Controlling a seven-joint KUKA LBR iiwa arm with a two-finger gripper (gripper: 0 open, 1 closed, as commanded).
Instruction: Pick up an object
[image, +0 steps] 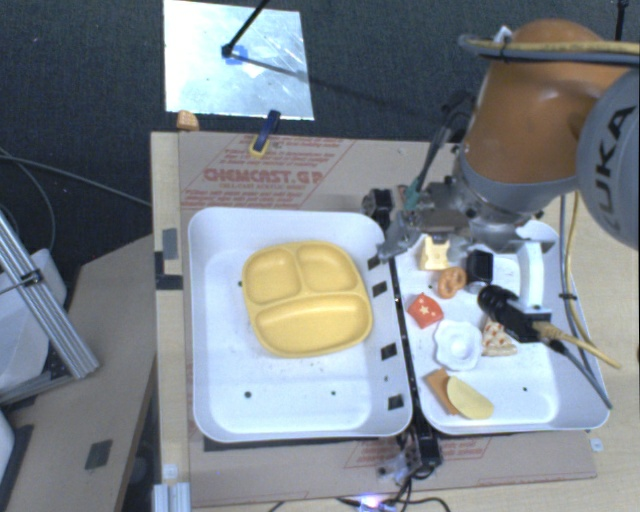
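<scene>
Overhead, the arm (545, 110) covers the right bin's (540, 405) far edge, and its gripper (440, 215) hangs low there; whether it is spread or closed cannot be told. Filling the left bin's (215, 400) middle is a yellow divided plate (305, 297). Toy foods lie in the right bin: a cheese piece (434, 252) just beside the gripper, then a pretzel (452, 282), a red piece (425, 311), a fried egg (458, 345), and a yellow slice (468, 398) near the front edge.

Arm (545, 105): 1 grey unit with an orange band above the wrist, entering from the right, bulk in the upper right.
Wrist (490, 205): grey flange below the orange band, pointing down toward the bench.
Gripper (440, 225): mounted under the wrist, low; state of closure not discernible.
</scene>
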